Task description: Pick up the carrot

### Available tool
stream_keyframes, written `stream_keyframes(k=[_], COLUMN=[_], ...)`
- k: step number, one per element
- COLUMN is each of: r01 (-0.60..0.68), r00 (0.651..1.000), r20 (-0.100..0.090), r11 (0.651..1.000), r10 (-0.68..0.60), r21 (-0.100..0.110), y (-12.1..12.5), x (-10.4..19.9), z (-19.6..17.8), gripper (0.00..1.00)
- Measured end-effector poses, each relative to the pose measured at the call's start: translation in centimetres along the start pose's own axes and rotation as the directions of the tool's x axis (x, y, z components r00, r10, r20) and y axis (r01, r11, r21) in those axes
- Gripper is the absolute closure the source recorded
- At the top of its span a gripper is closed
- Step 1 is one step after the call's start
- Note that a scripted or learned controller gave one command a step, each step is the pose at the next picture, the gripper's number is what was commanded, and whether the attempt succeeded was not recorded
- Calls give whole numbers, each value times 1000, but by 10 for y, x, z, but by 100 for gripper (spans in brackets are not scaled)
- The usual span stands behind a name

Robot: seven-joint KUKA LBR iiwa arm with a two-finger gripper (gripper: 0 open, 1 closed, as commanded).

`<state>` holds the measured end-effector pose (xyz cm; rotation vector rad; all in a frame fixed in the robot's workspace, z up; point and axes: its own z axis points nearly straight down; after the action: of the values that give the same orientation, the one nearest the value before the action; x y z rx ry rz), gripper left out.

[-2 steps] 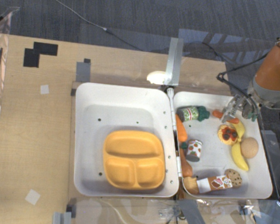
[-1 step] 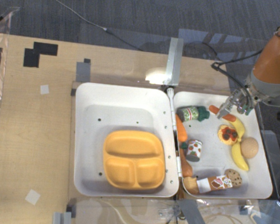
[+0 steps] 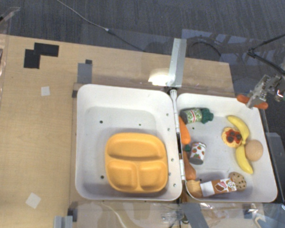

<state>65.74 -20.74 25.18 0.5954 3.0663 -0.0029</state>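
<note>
The carrot (image 3: 183, 132) lies in the right bin (image 3: 268, 193), pressed along its left wall, with its green top end pointing down toward a small can (image 3: 197, 152) just beside it. Above it rests a green-capped bottle (image 3: 197, 115) on its side. Farther right sit a banana (image 3: 242, 142), a small tart (image 3: 232, 136), an egg (image 3: 253, 150) and a cookie (image 3: 237, 181). The left bin (image 3: 90, 132) holds a yellow divided tray (image 3: 136, 161). The claw (image 3: 258, 97) hovers over the right bin's upper right corner, well apart from the carrot; whether it is open or closed, I cannot tell. Both bins sit on the desk (image 3: 28, 142).
</note>
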Motion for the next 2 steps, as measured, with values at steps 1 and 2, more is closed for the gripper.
stream_keyframes(k=[1, 2], r01=[-166, 60], r00=[986, 998], r20=[-14, -3], r11=[986, 998], r10=[166, -60], r21=[2, -1], y=[-2, 17], x=[90, 17], z=[70, 30], gripper=[100, 100])
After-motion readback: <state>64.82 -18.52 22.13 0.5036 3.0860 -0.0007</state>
